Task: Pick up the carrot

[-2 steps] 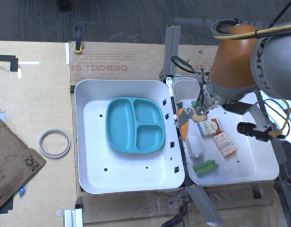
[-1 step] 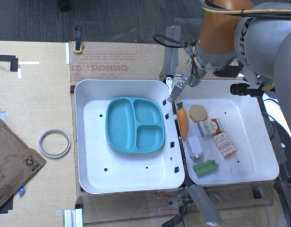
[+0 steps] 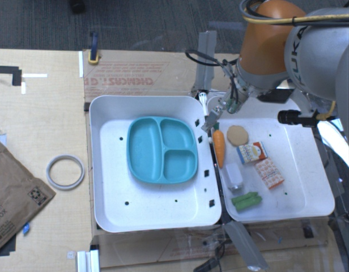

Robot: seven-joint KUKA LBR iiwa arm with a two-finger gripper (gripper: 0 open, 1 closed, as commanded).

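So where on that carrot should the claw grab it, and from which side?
Probably across the thick upper half of the carrot, coming straight down from above. It lies flat and lengthwise against the right bin's left wall, so the fingers should close across its narrow width. The gripper hovers just above its top end.

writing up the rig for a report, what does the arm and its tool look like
The arm is bulky and rounded, light grey, with a glossy orange band above the wrist and dark lettering partly visible on the grey shell. Black cables loop around the wrist. The tool is a small, slim metal and dark assembly.
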